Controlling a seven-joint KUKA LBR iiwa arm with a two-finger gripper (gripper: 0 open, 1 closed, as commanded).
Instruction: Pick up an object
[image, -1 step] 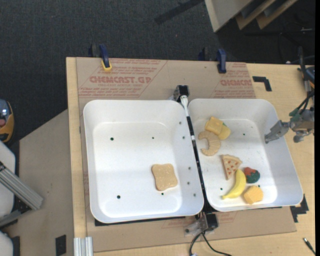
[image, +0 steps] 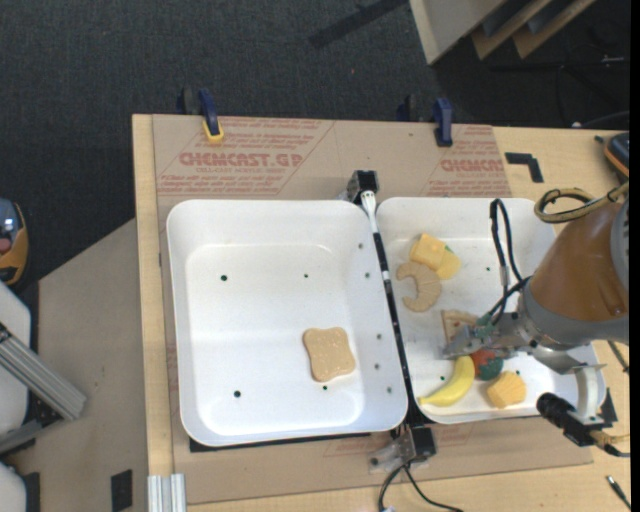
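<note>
The right bin (image: 470, 215) holds several toy foods: a yellow cheese block (image: 433, 254), a tan curved cookie piece (image: 420, 288), a yellow banana (image: 452, 384), an orange cube (image: 505, 390), and a red and green piece (image: 487, 362) partly hidden under the arm. A slice of tan toast (image: 329, 354) lies in the left bin (image: 200, 300). My gripper (image: 470, 342) reaches down into the right bin from the right, its tip just above the banana and beside the red and green piece. The wrist hides the fingers.
The arm's orange band and grey wrist (image: 580, 290) cover the right bin's right side. A black cable (image: 497, 250) loops over that bin. Blue clamps (image: 209, 112) hold the cardboard base at the back. A black divider bar (image: 380, 270) runs between the bins.
</note>
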